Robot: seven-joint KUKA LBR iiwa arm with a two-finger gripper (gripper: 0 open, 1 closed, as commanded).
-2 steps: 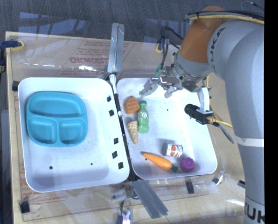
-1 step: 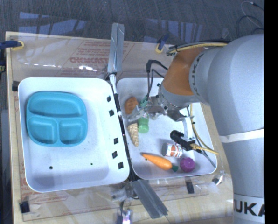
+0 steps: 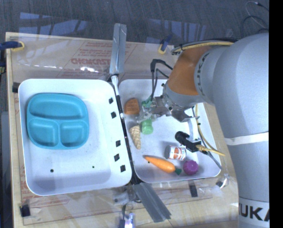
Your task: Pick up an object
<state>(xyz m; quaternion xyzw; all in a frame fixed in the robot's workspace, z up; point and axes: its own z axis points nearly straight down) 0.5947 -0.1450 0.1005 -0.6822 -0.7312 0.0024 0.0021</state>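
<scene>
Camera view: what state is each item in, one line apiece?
Blue tray: flat in the left bin, compartments bare.
Carrot: lying on its side, right bin.
Can: tipped on its side.
Corn cob: lying by the divider.
Purple ball: resting near the front wall.
Gripper: low over the right bin, by a green piece; grasp unclear.

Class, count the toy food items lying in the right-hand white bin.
6: brown bun, green piece by the gripper, pale corn cob, orange carrot, small can, purple ball. The arm may hide more.
</scene>
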